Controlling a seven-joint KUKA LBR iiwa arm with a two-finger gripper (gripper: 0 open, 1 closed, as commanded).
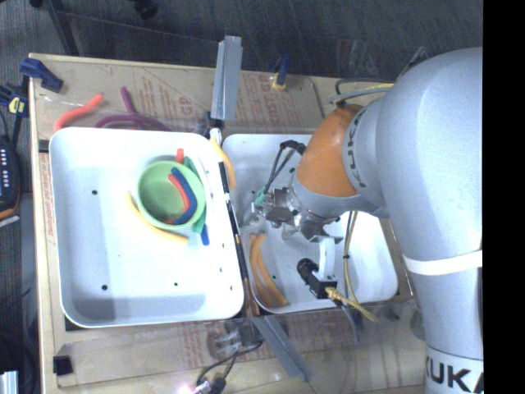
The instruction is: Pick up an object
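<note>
the left bin point(82, 294) holds the green bowl point(164, 191), which sits in the bin's upper middle and serves as the mark for everything else. a yellow curved strip point(152, 217) sticks out from under the bowl's lower left edge. a red curved piece point(184, 185) and a blue curved piece point(197, 197) rest inside the bowl, along its right wall. these are loose objects that could be picked, and all of them lie well apart from the gripper.

right of the bowl, across the rims where the two bins meet, is the right bin point(373, 277). a tan curved strip point(261, 276) lies against this bin's left wall, to the lower right of the bowl. the gripper point(267, 208) hangs to the right of the bowl, about level with it and just above the tan strip. whether it is open or closed cannot be told, and nothing is visibly held in it. further right, the arm point(426, 162) with its orange band point(324, 158) covers much of the right bin.
</note>
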